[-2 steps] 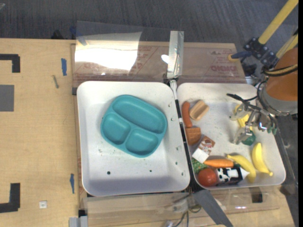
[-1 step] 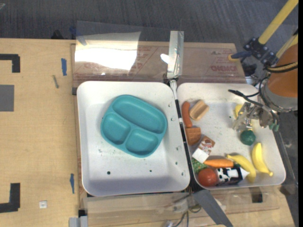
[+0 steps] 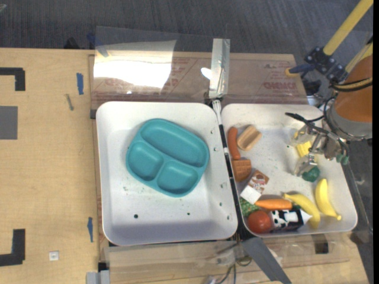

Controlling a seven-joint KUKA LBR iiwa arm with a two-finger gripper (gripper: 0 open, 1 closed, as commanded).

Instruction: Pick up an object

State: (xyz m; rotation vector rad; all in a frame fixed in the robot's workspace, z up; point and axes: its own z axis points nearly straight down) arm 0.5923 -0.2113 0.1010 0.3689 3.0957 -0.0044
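The right bin holds several toy foods. Along its left side lie a red sausage, a tan bun, a brown pastry and a small packet. Near the front are a carrot, a tomato, a black-and-white cow-patterned toy and two bananas. My gripper hangs low over the bin's right side. A small yellow piece sits just to its left and a green piece just below it. Whether anything is held is unclear.
The left bin carries a teal divided plate. A clear plastic sheet and a metal divider stand behind the bins. The orange-banded arm overhangs the right bin's right rim.
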